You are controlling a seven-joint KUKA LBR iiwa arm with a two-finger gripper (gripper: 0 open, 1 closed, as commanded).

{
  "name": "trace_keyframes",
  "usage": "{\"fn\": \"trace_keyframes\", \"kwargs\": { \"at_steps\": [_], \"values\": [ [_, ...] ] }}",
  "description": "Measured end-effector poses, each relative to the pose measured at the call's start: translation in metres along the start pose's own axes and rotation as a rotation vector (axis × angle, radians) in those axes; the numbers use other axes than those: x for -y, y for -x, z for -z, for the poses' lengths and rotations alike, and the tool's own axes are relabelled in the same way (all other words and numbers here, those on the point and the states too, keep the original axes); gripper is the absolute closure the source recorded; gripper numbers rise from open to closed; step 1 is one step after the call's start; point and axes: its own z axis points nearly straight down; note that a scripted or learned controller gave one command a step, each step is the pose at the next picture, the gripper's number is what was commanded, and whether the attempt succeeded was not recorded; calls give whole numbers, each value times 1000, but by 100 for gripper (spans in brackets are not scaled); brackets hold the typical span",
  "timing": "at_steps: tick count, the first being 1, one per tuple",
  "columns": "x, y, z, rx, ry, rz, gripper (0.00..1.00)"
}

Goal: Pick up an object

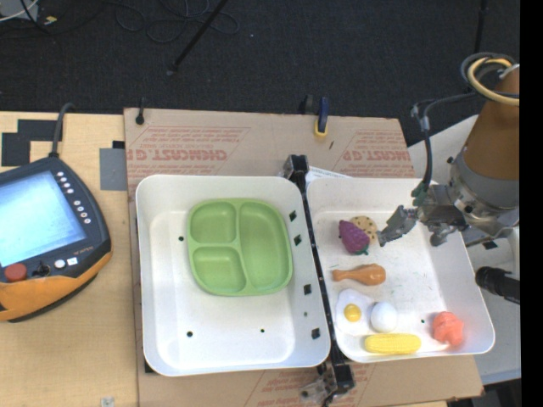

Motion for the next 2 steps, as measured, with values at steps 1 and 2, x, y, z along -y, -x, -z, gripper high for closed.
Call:
{"fn": "trace_keyframes", "kwargs": {
  "at_steps": [1,2],
  "values": [
    [-2,0,6,1,10,2,0],
    [0,-3,-38,0,7,3,0]
  ]
}}
